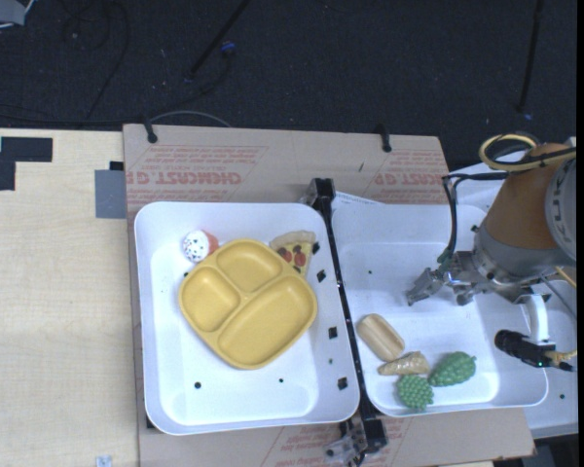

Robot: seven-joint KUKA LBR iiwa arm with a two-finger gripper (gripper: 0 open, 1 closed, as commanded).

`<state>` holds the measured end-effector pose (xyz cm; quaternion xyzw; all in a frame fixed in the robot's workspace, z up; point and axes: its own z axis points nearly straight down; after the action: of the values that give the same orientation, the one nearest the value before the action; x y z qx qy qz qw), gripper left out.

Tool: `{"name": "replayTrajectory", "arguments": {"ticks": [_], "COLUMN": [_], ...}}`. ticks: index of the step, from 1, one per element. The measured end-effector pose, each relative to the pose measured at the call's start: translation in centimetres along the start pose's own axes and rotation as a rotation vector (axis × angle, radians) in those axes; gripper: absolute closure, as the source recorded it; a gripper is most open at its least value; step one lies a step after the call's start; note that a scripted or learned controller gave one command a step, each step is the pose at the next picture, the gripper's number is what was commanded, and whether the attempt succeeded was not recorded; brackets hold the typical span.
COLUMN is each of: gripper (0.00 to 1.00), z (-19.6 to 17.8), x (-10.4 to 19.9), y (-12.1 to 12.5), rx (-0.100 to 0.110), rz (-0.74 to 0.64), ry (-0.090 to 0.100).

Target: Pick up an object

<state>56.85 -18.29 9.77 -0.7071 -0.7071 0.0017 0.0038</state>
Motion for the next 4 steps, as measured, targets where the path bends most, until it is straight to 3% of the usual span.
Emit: {"name": "replayTrajectory", "arguments": {"ticks": [1,2,4], "gripper": [0.00,1.00,1.00], "z": [1.1,0.0,-10.1], "x": [0.1,0.0,-1.3], "y": [0.0,0.0,-0.4], "rx": [-0.003,-0.003,-0.009], "rz": [0.001,0.002,0.006], "ry": [-0.001,-0.001,-0.003]}}
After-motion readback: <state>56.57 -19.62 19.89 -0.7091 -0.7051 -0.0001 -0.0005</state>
